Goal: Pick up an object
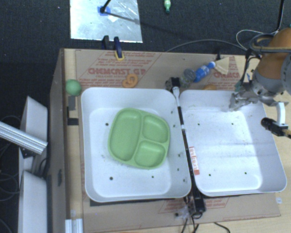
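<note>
A light green divided plate lies flat in the middle of the left white bin. My gripper hangs over the far right corner of the right white bin, near its back rim. It is well away from the plate, and I see nothing held in it. The grey arm with its orange band comes in from the right.
Behind the bins on the cardboard lie a blue bottle-like object, an orange ring-shaped piece and a green ball. A blue and yellow clamp sits at the back edge. A foil sheet lies on the dark floor.
</note>
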`<action>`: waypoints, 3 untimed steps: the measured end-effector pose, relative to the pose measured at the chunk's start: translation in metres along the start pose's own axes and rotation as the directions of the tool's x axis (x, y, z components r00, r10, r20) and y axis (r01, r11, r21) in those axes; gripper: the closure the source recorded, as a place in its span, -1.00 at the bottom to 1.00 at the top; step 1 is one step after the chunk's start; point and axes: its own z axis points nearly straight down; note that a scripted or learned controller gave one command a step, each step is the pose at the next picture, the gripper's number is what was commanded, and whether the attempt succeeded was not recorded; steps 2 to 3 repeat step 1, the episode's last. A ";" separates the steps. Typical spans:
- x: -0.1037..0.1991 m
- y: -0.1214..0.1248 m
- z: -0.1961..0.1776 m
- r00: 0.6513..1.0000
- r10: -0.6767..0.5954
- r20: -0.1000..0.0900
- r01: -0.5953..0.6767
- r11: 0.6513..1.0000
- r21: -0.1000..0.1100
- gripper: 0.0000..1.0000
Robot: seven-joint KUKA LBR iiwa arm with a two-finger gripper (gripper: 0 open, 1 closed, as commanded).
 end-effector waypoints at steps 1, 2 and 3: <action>0.000 0.000 0.000 1.000 0.000 0.000 0.000 1.000 0.000 -1.00; 0.000 0.000 0.000 1.000 0.000 0.000 0.000 1.000 0.000 -1.00; 0.000 0.000 0.000 1.000 0.000 0.000 0.000 1.000 0.000 -1.00</action>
